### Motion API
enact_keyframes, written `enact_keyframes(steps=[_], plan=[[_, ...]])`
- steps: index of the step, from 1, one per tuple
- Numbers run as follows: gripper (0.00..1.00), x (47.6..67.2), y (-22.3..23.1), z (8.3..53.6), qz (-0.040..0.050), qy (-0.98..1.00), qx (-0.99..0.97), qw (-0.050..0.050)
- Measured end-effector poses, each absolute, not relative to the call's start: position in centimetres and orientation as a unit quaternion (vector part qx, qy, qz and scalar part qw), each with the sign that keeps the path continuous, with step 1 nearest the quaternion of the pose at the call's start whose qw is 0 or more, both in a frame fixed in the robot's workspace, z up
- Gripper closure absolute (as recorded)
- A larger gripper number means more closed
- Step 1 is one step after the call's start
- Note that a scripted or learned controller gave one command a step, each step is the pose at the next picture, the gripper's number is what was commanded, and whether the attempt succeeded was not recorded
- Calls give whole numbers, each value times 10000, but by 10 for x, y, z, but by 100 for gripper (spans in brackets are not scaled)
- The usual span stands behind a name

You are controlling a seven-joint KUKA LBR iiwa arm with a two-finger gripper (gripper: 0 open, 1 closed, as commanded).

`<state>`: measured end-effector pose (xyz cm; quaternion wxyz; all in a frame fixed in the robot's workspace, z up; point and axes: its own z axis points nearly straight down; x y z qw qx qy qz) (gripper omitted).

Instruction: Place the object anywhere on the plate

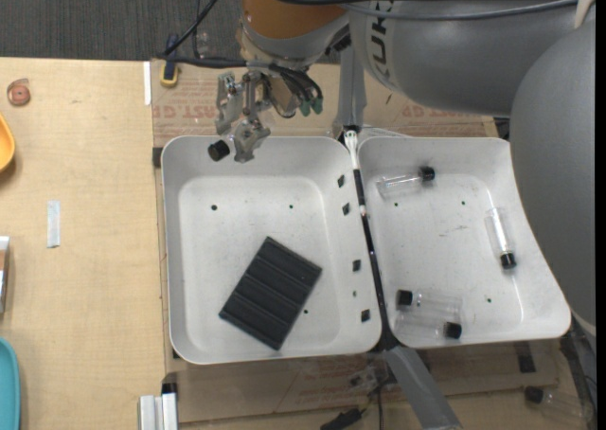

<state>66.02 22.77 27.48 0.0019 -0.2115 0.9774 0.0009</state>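
I hang over the far rim of the left bin (pixel 180 258), and I judge this to be the carrying step, with the set-down not yet begun. My jaws sit low at that rim. I cannot tell from here whether they are spread or pressed together, nor whether anything is pinched between them. A small black piece (pixel 219 149) lies just beside their tip, touching or nearly so, and I take it for the object. The flat black ribbed slab (pixel 272 292), which I take for the plate, lies tilted in the near half of the same bin, well apart from me. Next I must travel toward it and lower over its middle. 3 clear tubes (pixel 499 239) lie in the right bin (pixel 530 314)
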Motion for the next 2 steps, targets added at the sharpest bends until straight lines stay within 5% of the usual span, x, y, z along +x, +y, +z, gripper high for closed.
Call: enact_keyframes(steps=[1,2], plan=[[100,578,228,334,7,9623,-2718,13],[100,660,228,289,10,9112,-4120,20]])
